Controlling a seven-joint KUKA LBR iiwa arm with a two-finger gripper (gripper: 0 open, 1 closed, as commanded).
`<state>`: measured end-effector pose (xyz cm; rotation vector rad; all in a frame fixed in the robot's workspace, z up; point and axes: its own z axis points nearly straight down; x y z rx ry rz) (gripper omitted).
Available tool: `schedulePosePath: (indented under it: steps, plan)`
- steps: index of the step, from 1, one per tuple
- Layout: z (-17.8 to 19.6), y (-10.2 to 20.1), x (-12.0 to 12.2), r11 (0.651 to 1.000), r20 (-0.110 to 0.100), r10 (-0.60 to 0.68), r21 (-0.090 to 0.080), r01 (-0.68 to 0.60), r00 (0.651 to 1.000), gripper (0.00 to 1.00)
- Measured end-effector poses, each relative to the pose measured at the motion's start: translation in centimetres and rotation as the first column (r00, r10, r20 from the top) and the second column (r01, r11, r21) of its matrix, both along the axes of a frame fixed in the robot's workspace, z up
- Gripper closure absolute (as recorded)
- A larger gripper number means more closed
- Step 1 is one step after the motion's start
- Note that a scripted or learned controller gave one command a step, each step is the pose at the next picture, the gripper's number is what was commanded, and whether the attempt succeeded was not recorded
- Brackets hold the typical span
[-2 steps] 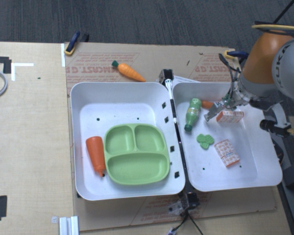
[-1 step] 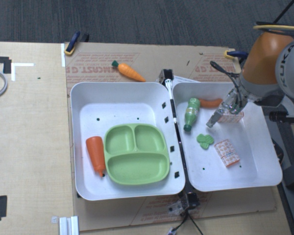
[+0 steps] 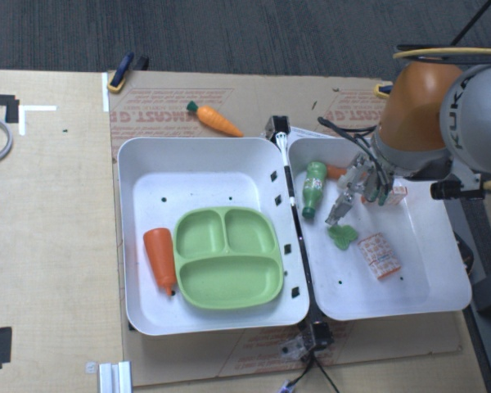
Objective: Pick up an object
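My gripper (image 3: pixel 344 205) hangs over the right bin (image 3: pixel 425 293), fingers spread and pointing down-left, nothing between them. Just below its tips lies a small green leafy piece (image 3: pixel 342 237). A green bottle (image 3: pixel 313 188) lies to the left of the gripper, near the bin's left wall. A white packet with red print (image 3: pixel 380 255) rests lower right of the green piece. An orange bit (image 3: pixel 335 171) peeks out behind the bottle. Part of another white and red item (image 3: pixel 395 192) shows under the wrist.
The left bin (image 3: pixel 139 170) holds a green divided plate (image 3: pixel 229 257) and an orange cylinder-like toy (image 3: pixel 159 259) beside it. A toy carrot (image 3: pixel 215 119) lies on the cardboard behind the bins. A blue and yellow clamp (image 3: pixel 121 71) sits at the cardboard's far left corner.
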<state>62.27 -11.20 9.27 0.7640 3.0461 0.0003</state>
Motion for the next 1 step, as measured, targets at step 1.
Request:
schedulePosePath:
  steps: [1]
  plan:
    - [0.02,0.45,1.78,0.988,0.001,0.154,-0.001,-0.154,0.988,0.0]
